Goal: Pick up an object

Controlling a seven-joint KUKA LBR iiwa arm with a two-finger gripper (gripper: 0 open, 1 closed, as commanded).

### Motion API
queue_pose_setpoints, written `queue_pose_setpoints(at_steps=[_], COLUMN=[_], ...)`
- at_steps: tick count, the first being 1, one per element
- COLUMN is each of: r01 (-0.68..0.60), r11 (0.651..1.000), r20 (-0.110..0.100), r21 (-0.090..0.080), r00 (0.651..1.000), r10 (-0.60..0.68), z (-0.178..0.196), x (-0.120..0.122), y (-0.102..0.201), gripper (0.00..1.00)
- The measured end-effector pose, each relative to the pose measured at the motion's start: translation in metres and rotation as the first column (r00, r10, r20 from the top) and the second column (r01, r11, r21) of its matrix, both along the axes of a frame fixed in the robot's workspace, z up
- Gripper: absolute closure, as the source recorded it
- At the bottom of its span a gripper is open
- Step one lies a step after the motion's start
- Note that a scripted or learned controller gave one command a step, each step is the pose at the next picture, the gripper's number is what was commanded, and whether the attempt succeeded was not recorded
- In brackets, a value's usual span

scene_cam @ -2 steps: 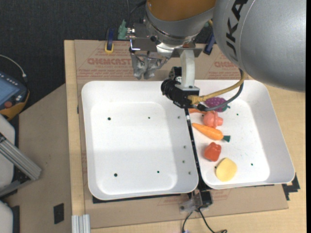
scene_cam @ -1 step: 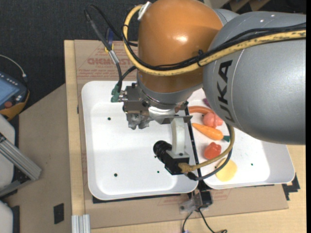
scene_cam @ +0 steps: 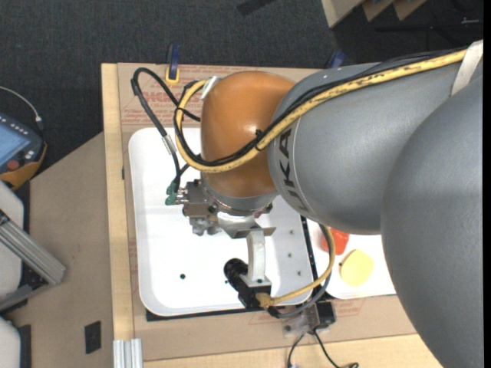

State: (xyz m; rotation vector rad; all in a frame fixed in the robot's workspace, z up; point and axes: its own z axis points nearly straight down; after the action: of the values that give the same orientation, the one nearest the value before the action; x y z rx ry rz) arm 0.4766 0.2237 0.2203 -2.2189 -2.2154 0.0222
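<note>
Arm (scene_cam: 337, 144) over left bin (scene_cam: 153, 228), yellow disc (scene_cam: 357, 267) beside orange piece (scene_cam: 337, 241)

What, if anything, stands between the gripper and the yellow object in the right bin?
The gripper is over the left bin, so the bins' adjoining rims lie between. An orange thing sits beside the yellow object on the gripper's side. The arm hides most of the right bin.

Left bin (scene_cam: 153, 228): shallow, white, on the bench.
Right bin (scene_cam: 349, 290): white, just beside the left bin.
Bench (scene_cam: 113, 228): tan wooden top bearing both bins.
Blue clamps (scene_cam: 173, 58): two, on the bench's far edge, well apart.
Floor (scene_cam: 77, 21): dark carpet.
Aluminium profile (scene_cam: 31, 248): slanted, left of the bench.
Blue-screened device (scene_cam: 14, 144): at the view's left edge.
Small black square (scene_cam: 92, 336): near the bench's front-left corner.
</note>
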Motion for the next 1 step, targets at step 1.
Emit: queue_pose_setpoints(at_steps=[1], r01=[0.0], r11=[1.0], r20=[0.012], r21=[0.006], r00=[1.0], r10=[0.0], z=[0.0061], x=[0.0023], y=[0.0005], gripper=[1.0])
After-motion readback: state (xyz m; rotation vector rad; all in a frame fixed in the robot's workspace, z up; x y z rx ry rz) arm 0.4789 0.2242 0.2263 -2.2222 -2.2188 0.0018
